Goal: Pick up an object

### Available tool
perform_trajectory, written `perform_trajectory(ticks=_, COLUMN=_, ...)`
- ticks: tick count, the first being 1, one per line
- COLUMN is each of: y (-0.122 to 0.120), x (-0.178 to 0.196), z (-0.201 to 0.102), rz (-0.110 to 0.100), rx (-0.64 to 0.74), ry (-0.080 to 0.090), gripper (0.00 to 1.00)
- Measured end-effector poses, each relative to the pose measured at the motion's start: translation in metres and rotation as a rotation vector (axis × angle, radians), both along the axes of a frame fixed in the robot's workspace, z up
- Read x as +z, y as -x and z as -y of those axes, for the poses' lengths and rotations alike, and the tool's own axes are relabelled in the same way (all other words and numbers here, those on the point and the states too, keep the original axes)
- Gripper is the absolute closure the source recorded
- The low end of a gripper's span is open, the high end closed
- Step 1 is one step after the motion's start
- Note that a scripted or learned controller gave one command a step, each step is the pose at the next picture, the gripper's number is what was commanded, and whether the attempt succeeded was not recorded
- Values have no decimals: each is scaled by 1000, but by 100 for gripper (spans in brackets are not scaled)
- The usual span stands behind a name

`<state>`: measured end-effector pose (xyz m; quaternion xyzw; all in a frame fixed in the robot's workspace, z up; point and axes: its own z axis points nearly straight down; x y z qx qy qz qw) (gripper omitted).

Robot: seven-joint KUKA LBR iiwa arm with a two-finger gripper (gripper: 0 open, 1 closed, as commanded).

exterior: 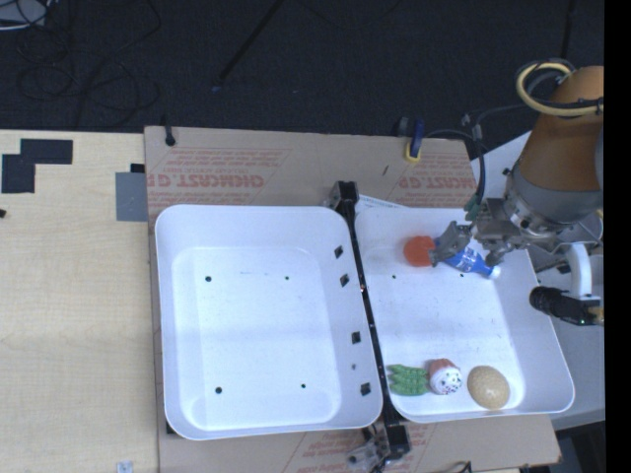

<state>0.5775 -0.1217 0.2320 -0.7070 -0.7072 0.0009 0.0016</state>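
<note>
On the surface, your tool sits low in the right bin, apparently clamped on a blue object beside the orange ball, likely mid-pick.

Five small objects in the right bin

An orange ball lies near the bin's far wall, and just right of it a blue-and-white packet lies tilted at the tip of the gripper; whether it sits between the jaws cannot be told. Along the near wall, in a row close together, lie a green leafy piece, a white round object with red spots and a tan egg-shaped object.
</note>
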Motion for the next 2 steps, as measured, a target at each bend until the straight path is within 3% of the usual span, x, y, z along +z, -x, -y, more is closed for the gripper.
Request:
perform_trajectory(ticks=1, y=0, x=10, z=1, rz=-2, rx=1, ry=-1, gripper=100)
perform_trajectory(ticks=2, y=0, x=9, z=1, rz=-2, rx=-1, ry=-1, gripper=0)
